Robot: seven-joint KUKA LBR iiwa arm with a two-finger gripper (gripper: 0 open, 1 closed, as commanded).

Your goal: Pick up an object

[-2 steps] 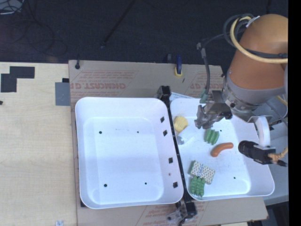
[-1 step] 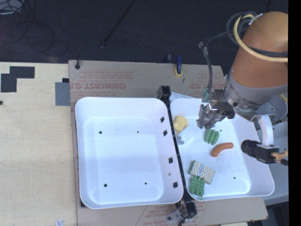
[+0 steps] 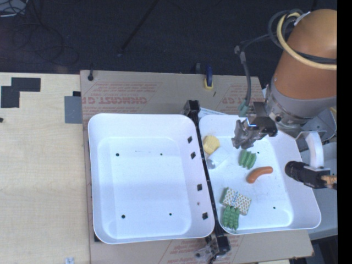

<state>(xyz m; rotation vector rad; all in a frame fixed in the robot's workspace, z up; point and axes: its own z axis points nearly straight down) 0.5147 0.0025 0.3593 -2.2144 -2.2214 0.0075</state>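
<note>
Jaws state cannot be told on the gripper [image 3: 242, 142], above the right bin's [image 3: 308, 216] back edge; the small orange sausage [image 3: 259, 174] looks light, smooth, best pinched mid-length.

Arm [image 3: 305, 65] cut off at right edge, its body hiding right bin's [image 3: 291, 213] far corner

Your arm [image 3: 305, 59] comes in from the right edge of the camera view, its bulky orange-banded section filling the upper right corner, with the grey wrist housing just below it. From there the wrist angles down and to the left, ending in your gripper [image 3: 242, 140], which points downward at a slant. You see its dark fingers bunched close together, too blurred to judge their gap
</note>
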